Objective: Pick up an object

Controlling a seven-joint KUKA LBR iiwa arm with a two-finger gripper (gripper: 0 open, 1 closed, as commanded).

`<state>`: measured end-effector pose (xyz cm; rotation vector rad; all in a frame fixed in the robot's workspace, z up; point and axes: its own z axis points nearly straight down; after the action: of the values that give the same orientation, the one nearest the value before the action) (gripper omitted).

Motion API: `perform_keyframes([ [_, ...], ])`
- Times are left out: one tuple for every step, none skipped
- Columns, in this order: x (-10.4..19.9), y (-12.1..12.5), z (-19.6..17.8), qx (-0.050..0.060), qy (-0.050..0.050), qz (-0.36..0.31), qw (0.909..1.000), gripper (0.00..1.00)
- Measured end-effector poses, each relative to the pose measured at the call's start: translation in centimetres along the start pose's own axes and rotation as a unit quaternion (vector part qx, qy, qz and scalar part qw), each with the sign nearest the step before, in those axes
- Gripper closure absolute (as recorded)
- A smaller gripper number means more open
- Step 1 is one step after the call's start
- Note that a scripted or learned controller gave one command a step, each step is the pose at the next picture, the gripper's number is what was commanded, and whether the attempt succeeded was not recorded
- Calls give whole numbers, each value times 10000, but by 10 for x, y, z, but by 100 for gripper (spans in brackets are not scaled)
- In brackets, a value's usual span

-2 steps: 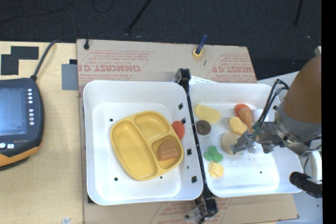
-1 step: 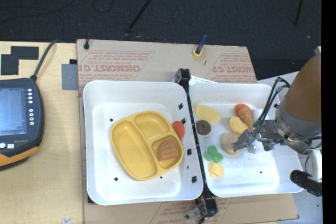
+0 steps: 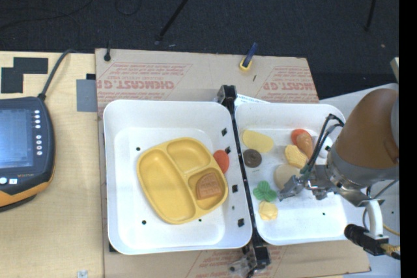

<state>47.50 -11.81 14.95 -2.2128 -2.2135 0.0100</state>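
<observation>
Down over the right bin (image 3: 339,115), reaching in from the right: the grey arm (image 3: 368,140) with its orange band, the tool (image 3: 290,189) low above the bin floor, tip toward the middle divider; impossible to say how far apart the tool's jaws stand, and nothing seen gripped between them. Scattered in that same bin: a pale yellow piece (image 3: 258,140) at the far left; a dark brown round piece (image 3: 251,157) just near of it; a red-orange piece (image 3: 301,138) farther right, touching a yellow-orange piece (image 3: 296,155); a tan round piece (image 3: 285,174) just beside the tool tip; a green leafy piece (image 3: 264,191) immediately left of the tool; a small yellow piece (image 3: 268,209) nearest of all, just near of the green one. Resting in the left bin (image 3: 124,133): a yellow divided plate (image 3: 171,179), with a brown square piece (image 3: 208,187) in its near right compartment; a red piece (image 3: 222,160) against the plate's right rim. Lying on the table (image 3: 65,231) at far left: a handheld control pendant (image 3: 21,148) with a lit screen; cardboard (image 3: 195,78) spread beneath both bins.
</observation>
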Motion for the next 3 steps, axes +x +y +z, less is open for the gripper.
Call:
perform_keyframes([
  [1,7,48,-15,-1,-2,10000,0],
  [3,7,64,-41,-12,-1,10000,0],
  [0,7,55,-30,-7,39,10000,100],
])
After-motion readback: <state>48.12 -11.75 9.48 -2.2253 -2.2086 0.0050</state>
